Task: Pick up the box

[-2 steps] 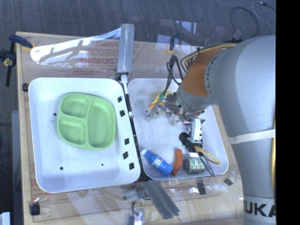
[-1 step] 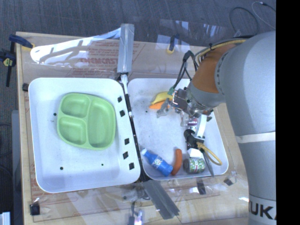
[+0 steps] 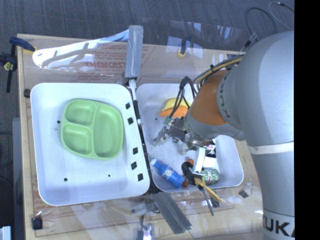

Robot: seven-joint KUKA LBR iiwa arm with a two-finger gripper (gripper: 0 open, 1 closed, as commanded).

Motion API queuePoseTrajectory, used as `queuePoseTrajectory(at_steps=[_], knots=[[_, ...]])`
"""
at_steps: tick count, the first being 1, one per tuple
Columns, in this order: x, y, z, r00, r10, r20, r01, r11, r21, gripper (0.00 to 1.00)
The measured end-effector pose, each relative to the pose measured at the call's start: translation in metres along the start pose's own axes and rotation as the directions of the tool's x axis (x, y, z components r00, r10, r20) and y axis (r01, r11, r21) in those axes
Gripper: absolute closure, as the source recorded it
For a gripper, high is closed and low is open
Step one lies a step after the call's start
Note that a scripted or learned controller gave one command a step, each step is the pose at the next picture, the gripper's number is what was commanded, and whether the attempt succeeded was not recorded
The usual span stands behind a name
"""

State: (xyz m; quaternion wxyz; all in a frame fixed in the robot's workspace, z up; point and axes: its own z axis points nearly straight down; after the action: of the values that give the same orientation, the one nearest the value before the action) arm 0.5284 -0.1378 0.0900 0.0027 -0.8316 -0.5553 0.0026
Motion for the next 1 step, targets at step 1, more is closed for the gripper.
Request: queuePoseTrajectory(at_steps=[1], knots=[[0.0461, 0.0397, -0.0011, 0.998, 0.062, 0.0, -0.062, 0.998, -0.001, 0.0]])
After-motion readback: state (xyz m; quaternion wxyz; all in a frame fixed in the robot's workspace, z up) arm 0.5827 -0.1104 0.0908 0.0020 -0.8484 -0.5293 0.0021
